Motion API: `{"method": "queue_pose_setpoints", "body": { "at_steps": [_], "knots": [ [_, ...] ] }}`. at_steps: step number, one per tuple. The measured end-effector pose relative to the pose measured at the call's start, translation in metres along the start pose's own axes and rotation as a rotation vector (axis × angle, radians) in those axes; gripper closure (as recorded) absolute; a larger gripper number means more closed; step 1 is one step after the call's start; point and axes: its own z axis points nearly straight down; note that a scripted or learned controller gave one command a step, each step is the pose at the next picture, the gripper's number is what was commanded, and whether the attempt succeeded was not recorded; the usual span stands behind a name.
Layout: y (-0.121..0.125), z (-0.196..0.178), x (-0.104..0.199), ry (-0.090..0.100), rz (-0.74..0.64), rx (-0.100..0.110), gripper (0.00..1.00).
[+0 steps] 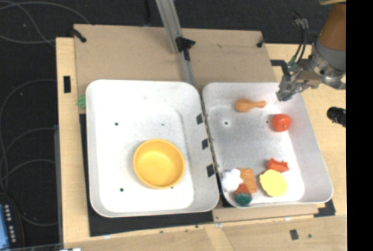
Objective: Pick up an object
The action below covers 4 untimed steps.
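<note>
Camera view: we see smooth round yellow bowl (158, 163) in left bin (105, 104); glossy red ball (281, 122) in right bin (303, 145). Arm slants in, tool (285, 91) at bin's far-right rim; opening we cannot tell.

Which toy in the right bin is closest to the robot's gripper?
The orange drumstick-shaped toy, near the gripper. The red tomato sits slightly lower.

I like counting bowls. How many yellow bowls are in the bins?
1. The yellow bowl sits in the left bin, toward its near side. The right bin holds small toys, and nothing there looks like a bowl.
</note>
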Motion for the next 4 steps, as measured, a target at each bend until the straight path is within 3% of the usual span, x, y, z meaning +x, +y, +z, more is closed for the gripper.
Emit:
{"method": "queue_pose_setpoints", "body": {
  "at_steps": [2,4],
  "knots": [
    [-0.029,0.009,0.094,0.002,-0.002,0.002,1.0],
    [-0.061,-0.006,0.186,0.005,-0.005,0.001,1.0]
  ]
}}
